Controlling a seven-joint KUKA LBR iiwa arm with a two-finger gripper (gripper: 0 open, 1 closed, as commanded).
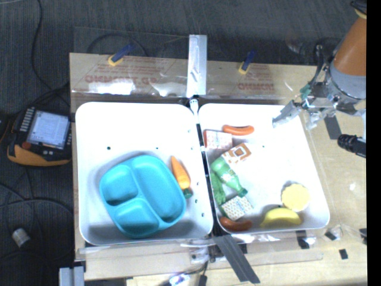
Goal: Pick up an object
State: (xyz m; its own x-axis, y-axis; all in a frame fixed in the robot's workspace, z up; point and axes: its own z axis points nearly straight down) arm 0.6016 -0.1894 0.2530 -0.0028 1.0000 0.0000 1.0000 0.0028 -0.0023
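My gripper (299, 118) hangs over the far right corner of the right bin (315, 159), open, with nothing between its fingers. Below and to its left in that bin lie a red sausage (238, 129), a small white and red box (217, 139), an orange and white carton (239, 154), a green bottle (225, 180), a checkered packet (236, 206) and a dark red sausage (235, 223). A yellow round piece (296, 196) and a banana (280, 217) sit at the near right. None of them touches the gripper.
The left bin (89, 130) holds a blue divided tray (141, 194) with a carrot (180, 173) beside its right edge. A metal divider post (197, 64) stands at the back between the bins. A handheld device (44, 133) lies off the bench at left.
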